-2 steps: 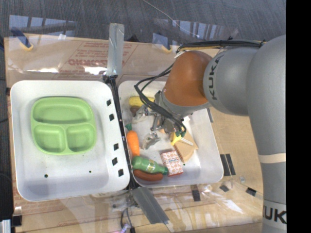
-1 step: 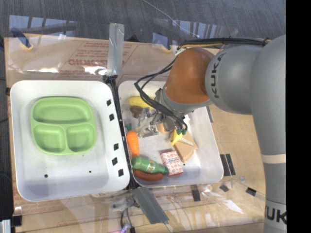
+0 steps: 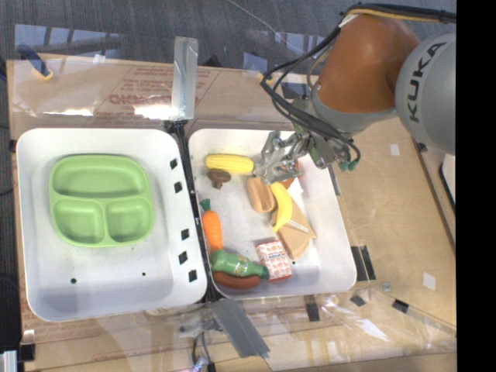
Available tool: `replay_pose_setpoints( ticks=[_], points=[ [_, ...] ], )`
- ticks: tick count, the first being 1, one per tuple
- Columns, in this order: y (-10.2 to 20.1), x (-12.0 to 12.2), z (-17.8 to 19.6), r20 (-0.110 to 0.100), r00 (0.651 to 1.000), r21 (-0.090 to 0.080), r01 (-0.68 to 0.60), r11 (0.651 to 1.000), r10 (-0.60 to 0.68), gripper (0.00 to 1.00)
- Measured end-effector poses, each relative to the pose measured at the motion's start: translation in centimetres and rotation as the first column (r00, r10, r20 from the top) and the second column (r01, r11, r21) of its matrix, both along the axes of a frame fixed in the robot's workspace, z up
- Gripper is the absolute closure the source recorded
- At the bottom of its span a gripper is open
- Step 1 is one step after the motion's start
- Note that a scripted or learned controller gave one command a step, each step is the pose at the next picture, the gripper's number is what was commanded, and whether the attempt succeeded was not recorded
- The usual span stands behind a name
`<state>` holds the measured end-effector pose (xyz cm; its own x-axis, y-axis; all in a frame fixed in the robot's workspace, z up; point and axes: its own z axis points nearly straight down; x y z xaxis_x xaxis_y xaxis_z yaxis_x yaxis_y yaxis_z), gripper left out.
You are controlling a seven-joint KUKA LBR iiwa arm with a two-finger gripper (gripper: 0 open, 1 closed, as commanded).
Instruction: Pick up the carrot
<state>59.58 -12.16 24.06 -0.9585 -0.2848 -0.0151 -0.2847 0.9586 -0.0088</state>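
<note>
A: Bins first. What sits in each?

B: The left bin (image 3: 46,285) holds a green divided tray (image 3: 101,200) with three compartments. The right bin (image 3: 333,246) holds toy food: a yellow corn cob (image 3: 229,163), a small brown piece (image 3: 219,178) beside it, a hot dog bun (image 3: 260,195), a banana (image 3: 282,205), a wedge of bread (image 3: 295,240), a red packet (image 3: 274,259), a green bottle (image 3: 235,264) and a brown sausage (image 3: 237,281).

A: And the carrot (image 3: 211,227)?

B: Against the right bin's left wall, long axis running near to far, green top at the far end, orange tip toward the bottle.

A: The claw?

B: The gripper (image 3: 277,161) hangs over the bin's far right part, above the bun. Whether it is parted or has hold of anything, I cannot tell.

A: Surroundings?

B: A brown cardboard bench top (image 3: 387,223) under clear plastic with tape, dark carpet (image 3: 93,6) beyond.
</note>
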Motion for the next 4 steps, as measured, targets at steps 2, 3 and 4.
replay_pose_setpoints(
  ticks=[2,3,4],
  points=[
    [4.5,5.8,9.4,-0.016,0.975,0.004,0.222,0.975,-0.222,1.0],
    [8.1,6.1,7.6,-0.016,0.994,0.004,0.107,0.994,-0.107,1.0],
    [5.5,6.1,3.2,-0.018,1.0,0.004,-0.003,1.0,0.003,1.0]
  ],
)
